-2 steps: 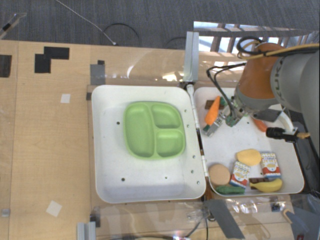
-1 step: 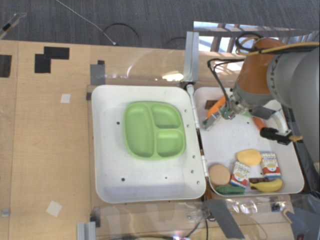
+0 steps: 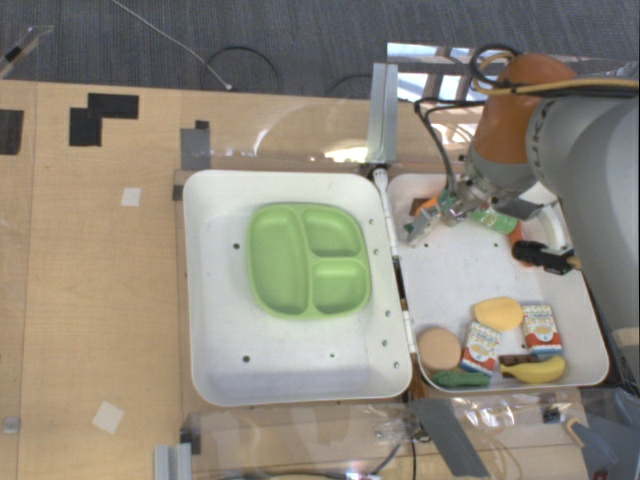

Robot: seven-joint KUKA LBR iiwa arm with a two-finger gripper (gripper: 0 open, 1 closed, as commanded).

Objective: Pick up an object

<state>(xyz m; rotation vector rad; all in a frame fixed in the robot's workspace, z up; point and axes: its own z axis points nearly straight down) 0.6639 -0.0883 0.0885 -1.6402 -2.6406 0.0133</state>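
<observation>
My gripper (image 3: 418,226) is low over the far left corner of the right bin (image 3: 500,268), close to the wall between the bins. A small orange piece (image 3: 428,206) lies right by it, and a green piece (image 3: 495,220) lies just to its right under the wrist. I see nothing clearly held. Along the bin's near edge lie a tan round item (image 3: 438,348), a yellow item (image 3: 498,313), two small cartons (image 3: 482,343) (image 3: 539,329), a banana (image 3: 535,371) and a dark green item (image 3: 460,378).
The left bin (image 3: 215,358) holds a green divided plate (image 3: 305,260) at its middle. The bulky grey arm (image 3: 585,168) covers the right bin's far right side. The right bin's middle floor is bare.
</observation>
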